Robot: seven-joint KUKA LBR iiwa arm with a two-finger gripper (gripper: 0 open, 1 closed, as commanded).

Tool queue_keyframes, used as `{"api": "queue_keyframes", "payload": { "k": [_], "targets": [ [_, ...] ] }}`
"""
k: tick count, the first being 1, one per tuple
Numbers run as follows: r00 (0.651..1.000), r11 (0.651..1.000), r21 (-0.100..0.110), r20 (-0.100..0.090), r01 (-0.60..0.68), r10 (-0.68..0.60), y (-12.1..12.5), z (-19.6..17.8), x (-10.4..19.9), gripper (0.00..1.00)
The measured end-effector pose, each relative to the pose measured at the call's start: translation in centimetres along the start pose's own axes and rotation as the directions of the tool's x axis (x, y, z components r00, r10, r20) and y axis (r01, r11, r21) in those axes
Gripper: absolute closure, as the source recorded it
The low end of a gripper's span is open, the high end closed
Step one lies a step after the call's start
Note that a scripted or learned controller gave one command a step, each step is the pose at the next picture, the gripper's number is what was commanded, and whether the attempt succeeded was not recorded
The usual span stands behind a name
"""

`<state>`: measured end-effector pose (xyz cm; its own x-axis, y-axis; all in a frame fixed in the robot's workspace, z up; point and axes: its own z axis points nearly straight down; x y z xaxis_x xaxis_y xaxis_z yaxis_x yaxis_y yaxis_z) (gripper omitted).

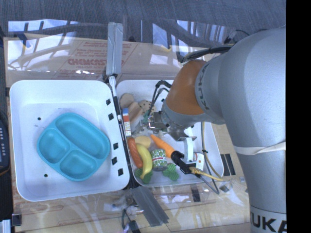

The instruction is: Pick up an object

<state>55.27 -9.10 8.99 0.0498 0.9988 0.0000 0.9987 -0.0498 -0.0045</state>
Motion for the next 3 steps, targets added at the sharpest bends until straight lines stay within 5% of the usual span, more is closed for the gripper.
{"api": "queue_keyframes", "payload": {
  "k": [1,2,3],
  "targets": [
    [1.0,1.0,0.0,0.0,0.005,-0.005,-2.7,0.0,-5.4,0.0],
    [1.0,1.0,0.005,0.0,0.014,-0.014,-2.7,-0.8,-5.4,1.0],
    [1.0,1.0,-0.004,0.001,-0.005,0.005,2.8,-17.7,-3.5,1.0]
  ]
}}
